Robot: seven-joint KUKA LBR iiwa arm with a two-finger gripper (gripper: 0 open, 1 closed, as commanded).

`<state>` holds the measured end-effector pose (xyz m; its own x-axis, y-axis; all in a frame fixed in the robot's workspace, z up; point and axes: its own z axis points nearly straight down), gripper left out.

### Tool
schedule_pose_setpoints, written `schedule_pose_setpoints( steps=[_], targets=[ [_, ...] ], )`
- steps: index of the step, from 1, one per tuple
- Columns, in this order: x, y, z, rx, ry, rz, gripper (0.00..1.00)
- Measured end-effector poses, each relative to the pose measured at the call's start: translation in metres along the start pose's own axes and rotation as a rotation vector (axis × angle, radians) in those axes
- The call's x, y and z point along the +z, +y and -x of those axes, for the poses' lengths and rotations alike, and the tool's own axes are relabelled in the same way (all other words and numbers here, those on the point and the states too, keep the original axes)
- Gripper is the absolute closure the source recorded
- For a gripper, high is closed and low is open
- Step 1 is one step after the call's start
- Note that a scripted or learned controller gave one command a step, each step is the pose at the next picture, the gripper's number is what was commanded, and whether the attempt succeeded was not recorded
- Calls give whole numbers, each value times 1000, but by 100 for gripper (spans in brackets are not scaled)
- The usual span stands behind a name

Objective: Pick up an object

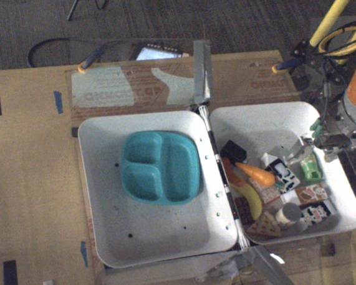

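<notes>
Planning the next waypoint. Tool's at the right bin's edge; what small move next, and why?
Probably shift the tool slightly toward the bin's middle and lower it. It sits above the right bin near the green item, and nothing shows between its fingers.

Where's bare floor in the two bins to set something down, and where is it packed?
Left bin: bare floor all round the teal plate, widest along the near edge. Right bin: the far strip is bare. Its near half is crowded with the banana, carrot and small boxes.
</notes>
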<state>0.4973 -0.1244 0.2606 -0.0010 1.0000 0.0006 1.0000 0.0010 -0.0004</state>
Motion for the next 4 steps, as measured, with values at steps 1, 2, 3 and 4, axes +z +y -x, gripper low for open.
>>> schedule_pose_setpoints(
  steps=[1,2,3,4],
  targets=[
    [115,17,70,-34,0,0,0],
    [150,26,70,-30,-2,25,0],
    [136,29,71,-29,-7,38,100],
    [150,33,50,190,-17,51,100]
  ],
)
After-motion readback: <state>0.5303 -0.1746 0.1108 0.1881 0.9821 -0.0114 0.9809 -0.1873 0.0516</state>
